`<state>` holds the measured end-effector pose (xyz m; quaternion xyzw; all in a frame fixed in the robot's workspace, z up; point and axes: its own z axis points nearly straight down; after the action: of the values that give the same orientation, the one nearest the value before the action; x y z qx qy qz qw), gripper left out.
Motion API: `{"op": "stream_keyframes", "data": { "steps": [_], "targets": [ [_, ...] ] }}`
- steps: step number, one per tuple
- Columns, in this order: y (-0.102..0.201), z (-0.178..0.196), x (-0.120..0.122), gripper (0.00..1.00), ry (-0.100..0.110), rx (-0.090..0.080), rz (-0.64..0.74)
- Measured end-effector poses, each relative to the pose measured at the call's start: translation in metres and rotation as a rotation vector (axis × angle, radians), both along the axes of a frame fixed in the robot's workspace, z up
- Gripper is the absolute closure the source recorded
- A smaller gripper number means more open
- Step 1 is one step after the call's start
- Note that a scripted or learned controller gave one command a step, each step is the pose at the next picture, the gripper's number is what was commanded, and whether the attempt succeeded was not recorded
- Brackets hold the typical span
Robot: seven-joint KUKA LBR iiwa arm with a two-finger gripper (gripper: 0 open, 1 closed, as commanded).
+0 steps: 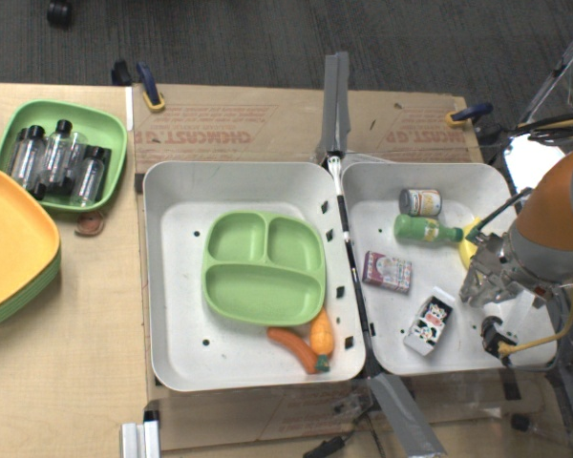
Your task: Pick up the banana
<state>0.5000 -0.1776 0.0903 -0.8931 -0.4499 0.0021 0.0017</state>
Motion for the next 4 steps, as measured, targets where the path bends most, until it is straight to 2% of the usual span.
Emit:
{"op": "stream_keyframes", "data": {
  "steps": [1, 2, 3, 4],
  "targets": [
    [0.027, 0.092, 0.023, 1.0, -0.001, -0.004, -0.346],
    [0.02, 0.125, 0.025, 1.0, 0.001, -0.006, -0.729],
    [-0.017, 0.193, 0.01, 1.0, 0.0, -0.006, -0.672],
    [-0.032, 0.12, -0.001, 1.0, 0.002, -0.004, -0.732]
  ]
}}
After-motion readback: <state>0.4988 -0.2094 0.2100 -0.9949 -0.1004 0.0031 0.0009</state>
